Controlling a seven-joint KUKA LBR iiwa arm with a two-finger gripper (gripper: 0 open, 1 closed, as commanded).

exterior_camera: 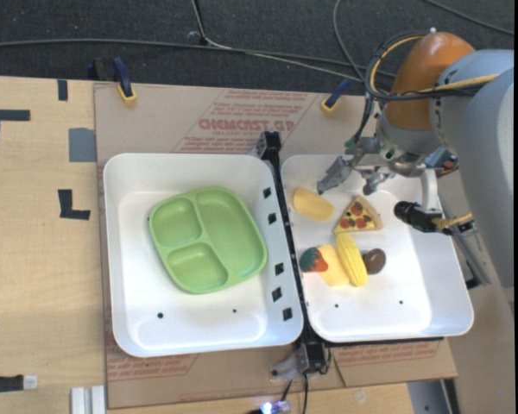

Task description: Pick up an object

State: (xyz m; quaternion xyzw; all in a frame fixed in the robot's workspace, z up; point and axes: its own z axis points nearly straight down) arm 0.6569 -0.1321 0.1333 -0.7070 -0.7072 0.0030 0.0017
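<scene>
My gripper (352, 179) hangs over the back of the right bin (432, 317), open, with nothing between its fingers. Just below its left finger (331, 179) lies a pale yellow piece (312, 203). A toy pizza slice (358, 217) lies just below its right finger. Further forward in the same bin a yellow corn cob (351, 259) rests against another yellow piece (331, 270). A red and green piece (311, 260) sits to their left and a brown piece (375, 260) to their right.
In the left bin (129, 317) lies a green divided plate (207, 238). A black divider (281, 240) runs between the two bins. The arm's grey body and orange band (432, 67) stand over the right bin's back right corner.
</scene>
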